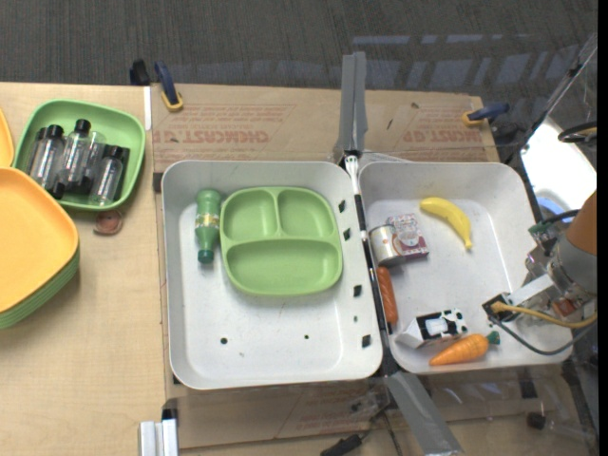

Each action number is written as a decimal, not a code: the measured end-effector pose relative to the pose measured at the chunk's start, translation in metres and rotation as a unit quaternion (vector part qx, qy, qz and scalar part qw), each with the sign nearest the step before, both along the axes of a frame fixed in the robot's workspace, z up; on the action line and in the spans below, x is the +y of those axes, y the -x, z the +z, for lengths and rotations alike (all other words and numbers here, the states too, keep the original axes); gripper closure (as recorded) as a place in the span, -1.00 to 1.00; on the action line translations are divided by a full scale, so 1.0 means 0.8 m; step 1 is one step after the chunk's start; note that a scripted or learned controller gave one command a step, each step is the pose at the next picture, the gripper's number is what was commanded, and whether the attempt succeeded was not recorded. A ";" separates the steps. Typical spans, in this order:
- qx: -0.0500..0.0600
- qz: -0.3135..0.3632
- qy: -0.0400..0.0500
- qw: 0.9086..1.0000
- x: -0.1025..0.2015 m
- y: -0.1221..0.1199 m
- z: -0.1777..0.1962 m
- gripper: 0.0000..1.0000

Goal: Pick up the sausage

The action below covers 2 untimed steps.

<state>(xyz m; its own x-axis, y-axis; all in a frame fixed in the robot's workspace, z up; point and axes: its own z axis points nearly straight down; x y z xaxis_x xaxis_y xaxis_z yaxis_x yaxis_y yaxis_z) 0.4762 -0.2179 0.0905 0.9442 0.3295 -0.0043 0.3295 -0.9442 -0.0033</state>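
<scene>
Clearly the sausage (pixel 387 295) lay untouched against the right bin's (pixel 494 183) left wall, below the can (pixel 385 242), leaving little room beside it. Whether the jaws were open or closed, I could not tell.
</scene>
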 end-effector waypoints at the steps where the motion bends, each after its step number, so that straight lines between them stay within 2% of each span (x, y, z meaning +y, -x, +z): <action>1: 0.000 -0.064 0.001 0.998 -0.005 -0.001 0.056 1.00; 2: 0.000 -0.066 0.001 0.998 0.009 -0.101 0.034 1.00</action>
<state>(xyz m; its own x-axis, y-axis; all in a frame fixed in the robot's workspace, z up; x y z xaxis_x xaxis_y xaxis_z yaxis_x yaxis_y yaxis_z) 0.5572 -0.2109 0.1176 0.9792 0.2027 -0.0052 0.2027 -0.9792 -0.0011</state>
